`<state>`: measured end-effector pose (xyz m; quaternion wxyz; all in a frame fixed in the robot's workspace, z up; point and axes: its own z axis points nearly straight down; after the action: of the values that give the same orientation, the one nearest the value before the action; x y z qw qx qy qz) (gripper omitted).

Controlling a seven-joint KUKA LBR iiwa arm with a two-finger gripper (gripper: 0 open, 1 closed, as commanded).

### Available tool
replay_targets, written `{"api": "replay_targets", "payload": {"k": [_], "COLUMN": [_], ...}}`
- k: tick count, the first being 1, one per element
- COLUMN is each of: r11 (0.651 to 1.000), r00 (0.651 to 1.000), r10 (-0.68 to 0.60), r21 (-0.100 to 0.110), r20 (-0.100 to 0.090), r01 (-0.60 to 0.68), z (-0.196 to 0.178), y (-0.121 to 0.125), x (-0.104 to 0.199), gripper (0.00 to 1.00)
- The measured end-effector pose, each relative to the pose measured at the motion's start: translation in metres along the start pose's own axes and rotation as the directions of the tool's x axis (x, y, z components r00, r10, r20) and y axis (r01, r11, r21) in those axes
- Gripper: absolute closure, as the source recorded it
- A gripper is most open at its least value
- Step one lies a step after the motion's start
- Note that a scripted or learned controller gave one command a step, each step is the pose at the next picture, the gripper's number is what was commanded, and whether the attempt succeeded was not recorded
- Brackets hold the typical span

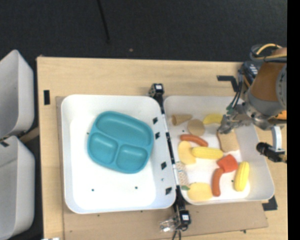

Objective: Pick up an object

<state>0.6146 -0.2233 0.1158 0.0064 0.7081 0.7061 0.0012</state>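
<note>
Claw low in right bin, grip state unclear, just above tan toast slice. Probably light, stiff, smooth plastic; best pinched across its thin edges.

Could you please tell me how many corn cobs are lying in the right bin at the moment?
2. One corn cob lies across the bin's middle, beside the red sausage; the other corn cob sits near the right wall. More could hide beneath the arm.
</note>
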Motion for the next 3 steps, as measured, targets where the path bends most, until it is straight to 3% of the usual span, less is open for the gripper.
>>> {"api": "replay_targets", "payload": {"k": [2, 3], "r11": [1.000, 1.000], "r00": [1.000, 1.000], "r10": [-0.004, -0.006], "r21": [0.004, 0.008], "r20": [-0.004, -0.006], "r01": [0.005, 0.006], "z": [-0.111, -0.126], "y": [-0.005, -0.004], "x": [0.000, -0.001], "gripper": [1.00, 1.00]}}
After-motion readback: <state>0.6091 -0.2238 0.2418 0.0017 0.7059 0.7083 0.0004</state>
